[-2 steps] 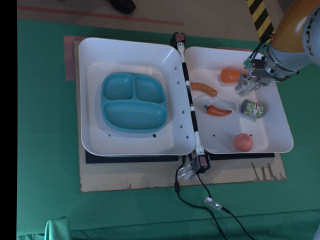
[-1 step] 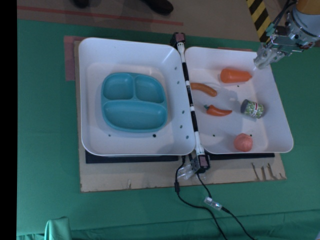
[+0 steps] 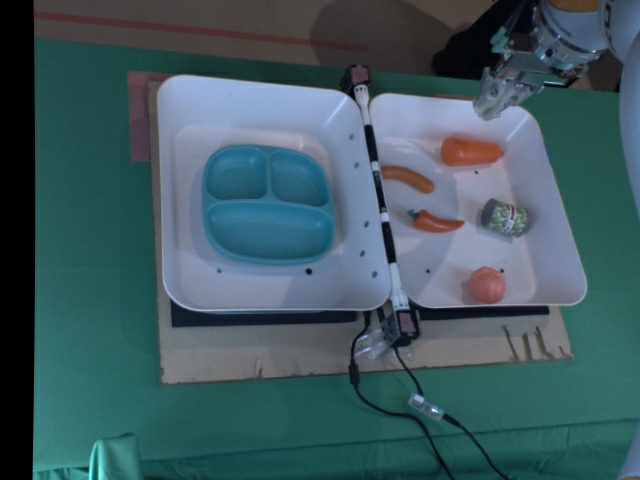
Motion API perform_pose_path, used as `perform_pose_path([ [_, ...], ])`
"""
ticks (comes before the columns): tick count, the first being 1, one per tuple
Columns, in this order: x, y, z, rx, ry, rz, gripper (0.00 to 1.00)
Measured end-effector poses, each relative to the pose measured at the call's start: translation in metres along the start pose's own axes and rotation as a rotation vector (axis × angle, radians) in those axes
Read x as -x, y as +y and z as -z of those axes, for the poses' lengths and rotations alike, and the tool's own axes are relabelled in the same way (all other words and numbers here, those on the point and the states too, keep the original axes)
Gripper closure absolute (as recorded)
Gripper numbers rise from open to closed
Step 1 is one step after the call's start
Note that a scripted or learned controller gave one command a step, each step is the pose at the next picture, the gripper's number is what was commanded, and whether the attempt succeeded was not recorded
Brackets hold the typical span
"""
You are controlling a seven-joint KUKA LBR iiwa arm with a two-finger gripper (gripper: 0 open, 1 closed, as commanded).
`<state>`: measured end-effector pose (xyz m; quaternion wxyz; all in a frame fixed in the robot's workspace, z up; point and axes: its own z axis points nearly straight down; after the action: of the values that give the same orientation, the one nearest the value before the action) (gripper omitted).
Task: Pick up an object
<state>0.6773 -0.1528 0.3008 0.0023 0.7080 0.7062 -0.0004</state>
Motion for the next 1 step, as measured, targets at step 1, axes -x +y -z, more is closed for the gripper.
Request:
perform_pose_path([
  [1,0.0000,0.0000,0.0000,0.000,0.000,0.000,0.00],
])
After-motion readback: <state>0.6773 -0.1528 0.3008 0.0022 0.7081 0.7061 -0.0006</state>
